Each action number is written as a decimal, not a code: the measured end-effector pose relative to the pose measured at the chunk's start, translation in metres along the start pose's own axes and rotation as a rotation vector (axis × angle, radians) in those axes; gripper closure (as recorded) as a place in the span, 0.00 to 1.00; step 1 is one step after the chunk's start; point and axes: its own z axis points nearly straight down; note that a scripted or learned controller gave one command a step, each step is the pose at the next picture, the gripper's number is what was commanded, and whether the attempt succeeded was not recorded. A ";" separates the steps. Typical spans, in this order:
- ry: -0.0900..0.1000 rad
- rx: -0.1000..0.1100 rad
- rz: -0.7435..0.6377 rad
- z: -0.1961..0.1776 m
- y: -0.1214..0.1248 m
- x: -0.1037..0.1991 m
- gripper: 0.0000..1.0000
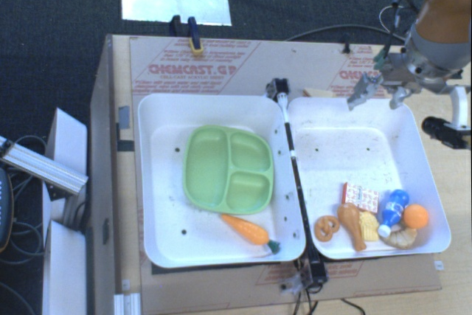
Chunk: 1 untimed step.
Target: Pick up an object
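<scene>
Lying: toy heap [372, 220] clusters in the right bin's [310, 181] near corner.
Nearest piece: cracker box [360, 196], long axis slanting across the bin.
Gripper [380, 93]: hangs above the far rim, fingers spread, nothing between them.
Bearing: heap lies toward the camera from it, well apart.

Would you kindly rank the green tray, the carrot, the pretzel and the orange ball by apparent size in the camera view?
1. green tray
2. carrot
3. pretzel and orange ball: these look alike, so unranked.
</scene>
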 end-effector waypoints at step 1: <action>0.000 0.003 0.002 0.101 -0.025 0.016 0.00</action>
